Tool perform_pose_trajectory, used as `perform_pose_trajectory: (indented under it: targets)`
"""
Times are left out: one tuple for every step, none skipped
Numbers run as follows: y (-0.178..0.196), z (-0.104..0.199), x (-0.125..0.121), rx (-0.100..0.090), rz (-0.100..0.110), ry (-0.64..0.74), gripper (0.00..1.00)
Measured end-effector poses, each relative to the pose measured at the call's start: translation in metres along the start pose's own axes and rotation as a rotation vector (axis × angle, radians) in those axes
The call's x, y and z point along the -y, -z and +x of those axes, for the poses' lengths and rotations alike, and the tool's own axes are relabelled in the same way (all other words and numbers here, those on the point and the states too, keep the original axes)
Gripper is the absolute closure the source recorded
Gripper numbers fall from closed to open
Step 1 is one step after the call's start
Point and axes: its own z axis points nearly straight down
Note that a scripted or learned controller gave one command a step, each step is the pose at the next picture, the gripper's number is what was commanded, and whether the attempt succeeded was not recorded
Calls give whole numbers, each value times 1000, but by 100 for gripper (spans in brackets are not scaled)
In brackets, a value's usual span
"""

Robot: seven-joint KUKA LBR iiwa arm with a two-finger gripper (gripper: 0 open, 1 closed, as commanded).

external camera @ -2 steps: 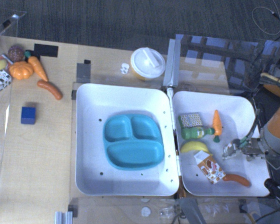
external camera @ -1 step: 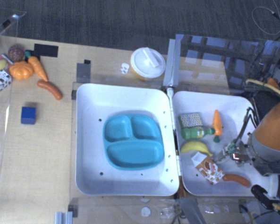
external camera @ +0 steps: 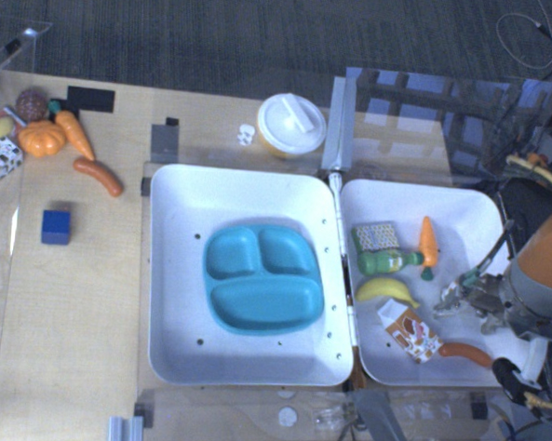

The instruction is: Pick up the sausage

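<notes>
At the near right corner of the right-hand shallow white bin point(external camera: 486, 214) lies the orange-red toy sausage point(external camera: 466, 352), a slim curved link flat on the bin floor, its left end touching or tucked just beside a small patterned white-and-brown carton point(external camera: 411, 333). Above the carton sits a yellow plastic banana point(external camera: 387, 290), then a green plastic bottle point(external camera: 386, 262) lying on its side, an orange toy carrot point(external camera: 428, 241) and a small speckled grey-green square packet point(external camera: 376, 236). The metal end effector point(external camera: 467, 296) hangs just above and beside the sausage, nothing visibly between its fingers; whether it is released or clenched I cannot tell. A miss seems likely if it descends off the sausage's narrow axis, since the rounded link could roll or squirt out; closing near the left end might also snag the carton. A second similar sausage point(external camera: 98, 176) lies on the bench point(external camera: 74, 314) at far left, well apart.
</notes>
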Motion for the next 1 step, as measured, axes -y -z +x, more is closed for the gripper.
perform_pose_trajectory:
  targets:
    - [0, 46, 16, 6, -2, 18, 0]
